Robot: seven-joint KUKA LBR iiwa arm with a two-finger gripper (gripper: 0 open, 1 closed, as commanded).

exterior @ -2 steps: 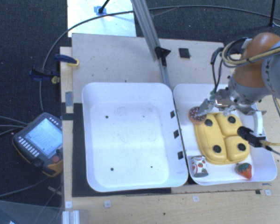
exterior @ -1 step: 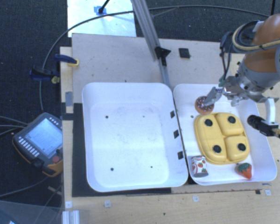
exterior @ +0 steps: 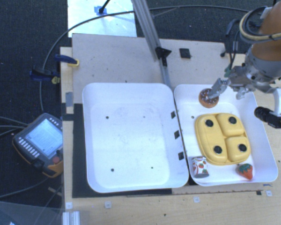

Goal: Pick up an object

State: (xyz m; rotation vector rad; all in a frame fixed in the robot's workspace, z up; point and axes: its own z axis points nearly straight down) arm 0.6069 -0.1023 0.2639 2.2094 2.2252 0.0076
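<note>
My gripper (exterior: 230, 90) hangs over the back of the right bin (exterior: 261, 139), open, with nothing between its fingers. Its left finger (exterior: 219, 86) reaches down to a small brown sprinkled donut (exterior: 208, 98) and looks to touch the donut's upper right edge. A large yellow four-lobed block with black dots (exterior: 222, 138) lies in the middle of that bin. A small patterned cup (exterior: 199, 167) lies at the bin's front left corner. At the front right sits a red strawberry (exterior: 245, 171).
The left bin (exterior: 99, 139) adjoins the right one. A slanted metal pole (exterior: 150, 29) ends at the bench behind the bins. A teach pendant (exterior: 40, 143) and cables lie off the bench to the left, with clamps (exterior: 65, 60) on its left edge.
</note>
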